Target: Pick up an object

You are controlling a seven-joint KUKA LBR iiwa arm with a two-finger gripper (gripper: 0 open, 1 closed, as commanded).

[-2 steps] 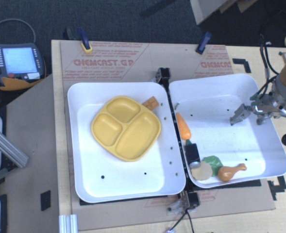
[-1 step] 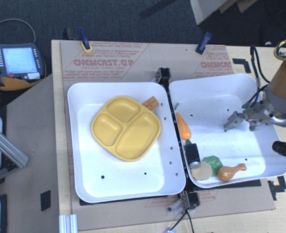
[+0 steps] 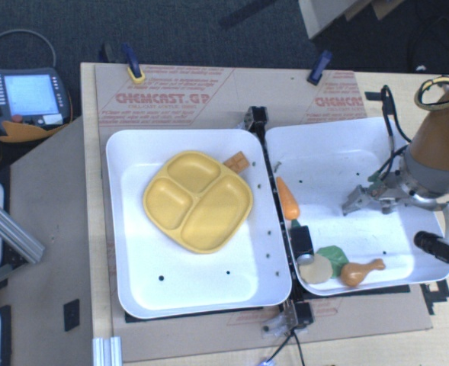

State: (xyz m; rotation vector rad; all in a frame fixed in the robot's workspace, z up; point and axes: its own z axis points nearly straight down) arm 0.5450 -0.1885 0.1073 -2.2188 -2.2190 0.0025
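On the far left, off the bench, sits a small screen box (image 3: pixel 27 97) with a lit blue screen. The bench has 2 white bins side by side.

The left bin (image 3: pixel 133 273) holds a yellow plate (image 3: pixel 197 201) with 3 parts. A small brown block (image 3: pixel 237 162) peeks out from behind the plate's top right edge, touching it.

The right bin (image 3: pixel 338 147) holds the toys. An orange carrot (image 3: pixel 287 197) lies along its left wall. Below the carrot is a small black block (image 3: pixel 300 242). At the bottom of this bin, a pale round thing (image 3: pixel 315 269) sits just beside a green thing (image 3: pixel 334 256), and a brown chicken leg (image 3: pixel 360 271) lies touching the green thing on its right.

The gripper (image 3: pixel 359 200) hangs over the middle of the right bin, well apart from the toys. Its grey fingers (image 3: pixel 353 202) hold nothing. I cannot tell if they are spread or pressed together. The arm (image 3: pixel 437 147) comes in from the right.
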